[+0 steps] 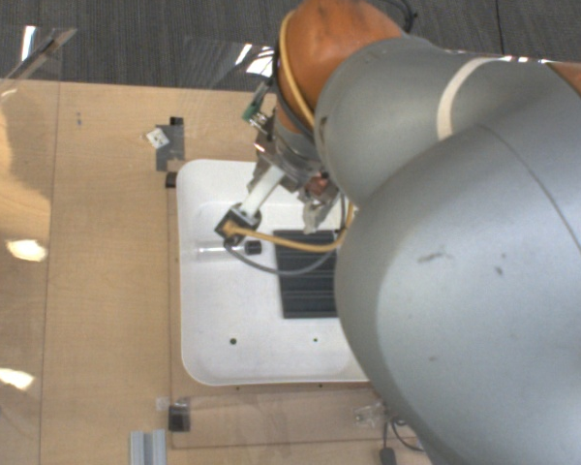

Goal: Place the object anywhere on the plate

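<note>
A dark ribbed rectangular slab (305, 277) lies flat in the left white bin (213, 347), right of the bin's middle; the arm covers its right side. My gripper (313, 211) hangs just over the slab's far edge, under the orange band (324, 37) and the grey wrist. The bulk of the arm (465, 260) hides whatever lies under and right of the gripper. I see nothing held in it.
A small dark piece (253, 248) lies on the bin floor left of the slab. Small clamps sit on the wooden bench by the bin's far-left corner (172, 143) and near-left corner (178, 417). The arm hides the right bin.
</note>
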You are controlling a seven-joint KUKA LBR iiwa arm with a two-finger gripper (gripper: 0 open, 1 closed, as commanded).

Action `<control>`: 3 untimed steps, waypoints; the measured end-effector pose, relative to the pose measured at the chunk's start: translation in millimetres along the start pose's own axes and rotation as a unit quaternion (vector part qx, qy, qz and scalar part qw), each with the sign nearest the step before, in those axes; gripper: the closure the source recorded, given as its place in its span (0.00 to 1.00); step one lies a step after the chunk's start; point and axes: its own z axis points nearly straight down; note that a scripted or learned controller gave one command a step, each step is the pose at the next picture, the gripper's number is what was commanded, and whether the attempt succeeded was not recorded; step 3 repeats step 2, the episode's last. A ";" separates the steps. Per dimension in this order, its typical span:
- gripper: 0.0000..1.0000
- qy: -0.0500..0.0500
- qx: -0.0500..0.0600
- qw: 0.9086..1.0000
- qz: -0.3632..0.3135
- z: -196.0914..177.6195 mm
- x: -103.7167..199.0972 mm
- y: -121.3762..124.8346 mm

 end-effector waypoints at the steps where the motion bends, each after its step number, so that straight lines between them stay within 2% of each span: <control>1: 0.00 0.001 0.000 0.986 -0.169 86.9 -1.3 -73.7; 2: 0.00 0.007 -0.004 0.994 -0.106 139.2 -35.6 -115.8; 3: 0.00 0.007 -0.004 0.994 -0.106 139.2 -35.6 -115.8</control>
